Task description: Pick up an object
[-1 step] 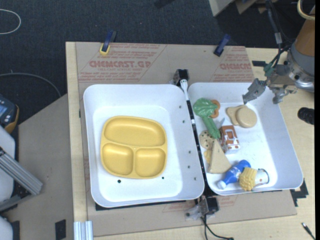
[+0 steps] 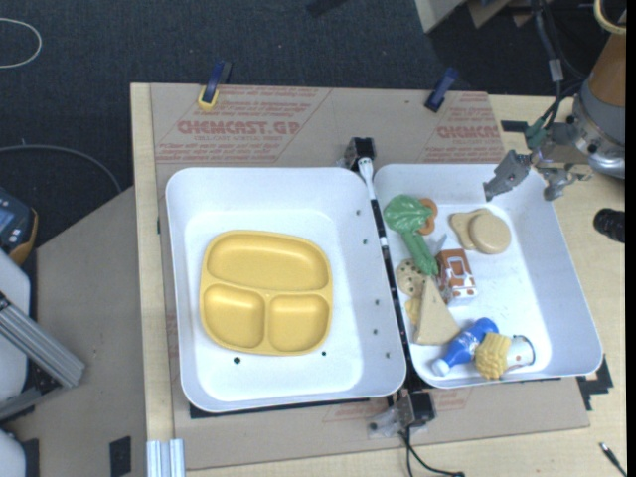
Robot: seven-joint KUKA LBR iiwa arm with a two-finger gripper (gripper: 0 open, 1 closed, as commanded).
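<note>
The right bin (image 2: pixel 566 266) holds several small items: a green leafy piece (image 2: pixel 407 217) with an orange bit (image 2: pixel 428 217) beside it, a tan round bun (image 2: pixel 483 233), a red and white box (image 2: pixel 456 272), a speckled cracker (image 2: pixel 407 277), a tan wedge (image 2: pixel 433 318), a blue bottle (image 2: pixel 466 345) and a yellow corn piece (image 2: pixel 493 357). My gripper (image 2: pixel 526 184) hangs over the bin's far right corner, above and behind the bun. Its fingers are spread open, with nothing between them.
In the left bin (image 2: pixel 189 217) lies a yellow divided plate (image 2: pixel 266 291). Both bins rest on a cardboard sheet (image 2: pixel 298 127) held by blue clamps (image 2: pixel 212 85) at the back. The arm's wrist (image 2: pixel 606 117) comes in from the upper right.
</note>
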